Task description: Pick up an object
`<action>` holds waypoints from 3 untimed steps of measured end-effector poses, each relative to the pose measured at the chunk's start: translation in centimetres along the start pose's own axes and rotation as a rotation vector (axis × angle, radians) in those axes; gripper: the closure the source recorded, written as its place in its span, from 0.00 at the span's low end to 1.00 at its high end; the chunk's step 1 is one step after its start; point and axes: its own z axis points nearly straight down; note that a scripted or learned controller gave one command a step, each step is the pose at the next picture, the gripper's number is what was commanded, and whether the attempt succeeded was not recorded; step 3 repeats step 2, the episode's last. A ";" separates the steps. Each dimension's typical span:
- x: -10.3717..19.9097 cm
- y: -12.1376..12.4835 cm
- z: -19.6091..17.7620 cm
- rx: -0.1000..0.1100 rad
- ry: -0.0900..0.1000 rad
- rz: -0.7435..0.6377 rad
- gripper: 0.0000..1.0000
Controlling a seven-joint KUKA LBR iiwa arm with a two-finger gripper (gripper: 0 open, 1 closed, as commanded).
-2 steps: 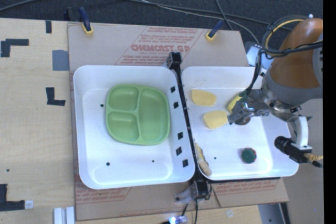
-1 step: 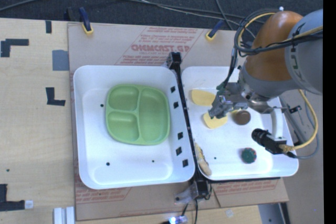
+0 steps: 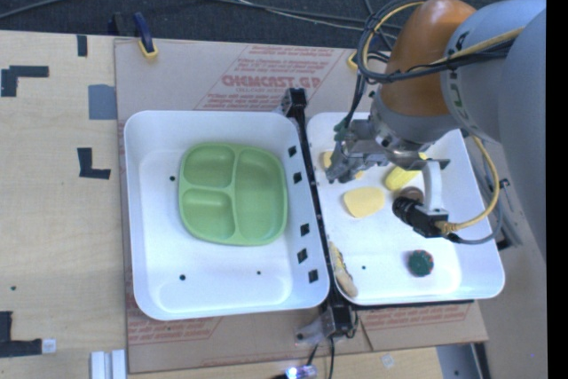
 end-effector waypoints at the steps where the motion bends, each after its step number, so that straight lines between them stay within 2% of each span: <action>1: 4.3 3.7 -0.5 -0.001 0.000 0.000 1.00; 2: 8.9 6.4 -1.5 -0.002 0.000 0.000 1.00; 3: 8.9 6.4 -1.5 -0.002 0.000 0.000 1.00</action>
